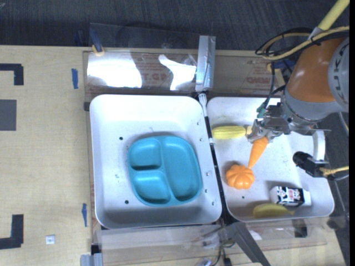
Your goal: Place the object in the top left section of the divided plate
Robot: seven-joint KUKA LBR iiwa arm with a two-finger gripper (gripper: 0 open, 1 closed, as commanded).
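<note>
1. While the arm (319, 76) hangs over the right bin (319, 201), the gripper (265, 131) sits near that bin's far edge, right at the thick top end of the carrot (256, 152).
2. Gripper fingers: too small and cluttered to read, cannot tell if spread or pinching. Not calling the carrot held.
3. Carrot looks like the task's thing: it lies in the right bin, toward the far left part, thick end at the gripper, tip pointing down toward the pumpkin (240, 177), nearly touching it.
4. Corn (228, 132) lies just beside the gripper, at the bin's far left corner. Banana (272, 209) lies along the near edge, small black-and-white box (289, 195) just above it.
5. Plate (164, 169) is blue, three sections, mid left bin (105, 148). Top left section (146, 153) has nothing in it.
6. Handling guess: carrot is a plastic toy, so light, stiff, smooth, a bit slippery. The taper means a pinch near the tip would likely squeeze it out.
7. Best hold: across the thick upper part, fingers square to its long axis.
8. Risk: bumping the corn or pumpkin on the way, and the carrot rolling once dropped in the shallow section.
</note>
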